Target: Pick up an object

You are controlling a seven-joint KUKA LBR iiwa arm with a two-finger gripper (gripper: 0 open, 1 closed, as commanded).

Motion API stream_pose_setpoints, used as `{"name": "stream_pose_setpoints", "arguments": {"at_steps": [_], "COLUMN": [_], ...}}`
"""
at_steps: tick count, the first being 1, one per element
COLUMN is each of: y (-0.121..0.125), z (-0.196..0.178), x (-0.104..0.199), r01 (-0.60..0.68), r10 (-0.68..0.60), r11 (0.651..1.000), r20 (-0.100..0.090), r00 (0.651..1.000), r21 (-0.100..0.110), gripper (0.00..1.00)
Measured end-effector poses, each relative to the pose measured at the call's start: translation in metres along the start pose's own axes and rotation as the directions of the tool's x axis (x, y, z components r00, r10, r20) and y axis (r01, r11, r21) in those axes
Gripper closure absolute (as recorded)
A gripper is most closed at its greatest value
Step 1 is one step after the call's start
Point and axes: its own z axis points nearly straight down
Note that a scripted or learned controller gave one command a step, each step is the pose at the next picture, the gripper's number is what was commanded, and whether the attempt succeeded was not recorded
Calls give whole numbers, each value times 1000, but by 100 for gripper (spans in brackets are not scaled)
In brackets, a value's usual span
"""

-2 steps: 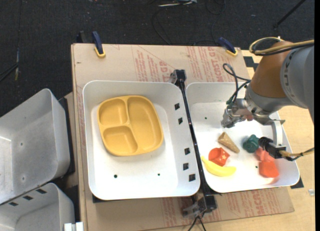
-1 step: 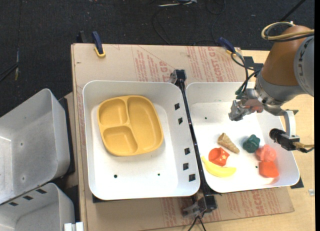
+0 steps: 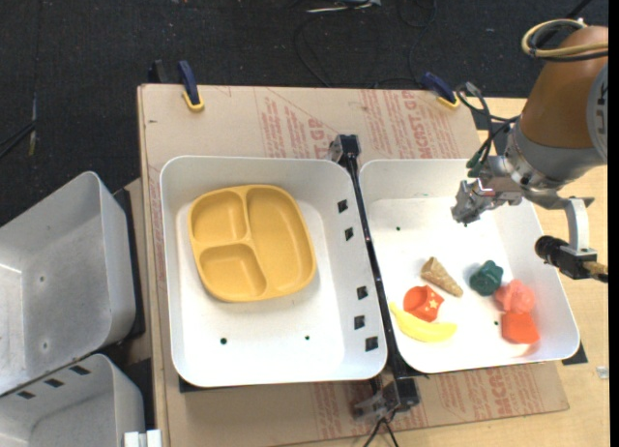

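Claw hangs over upper right bin — finger state cannot be told — well apart from cone, banana, green toy at lower right.

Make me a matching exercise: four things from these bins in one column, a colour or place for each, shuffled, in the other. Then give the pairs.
Things:
1. plate
2. banana
3. pepper
4. gripper

Colour or place:
A. green, right bin, beside a pink thing
B. above the right bin's far part, apart from the toys
C. yellow-orange, three compartments, left bin
D. yellow, right bin's near edge, just below a red toy

Pairs: 1-C, 2-D, 3-A, 4-B
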Motion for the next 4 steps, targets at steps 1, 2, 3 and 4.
{"name": "stream_pose_setpoints", "arguments": {"at_steps": [1,2,3,4], "y": [5,1,18,22], "z": [-43,-37,-27,-33], "x": [-1,55,110,170], "r01": [1,4,5,5], "r10": [-1,-4,-5,-5], "r11": [1000,1000,1000,1000], "r20": [1,-3,-2,-2], "r00": [1000,1000,1000,1000], "r21": [-1,6,3,2], "gripper": [100,100,100,100]}}
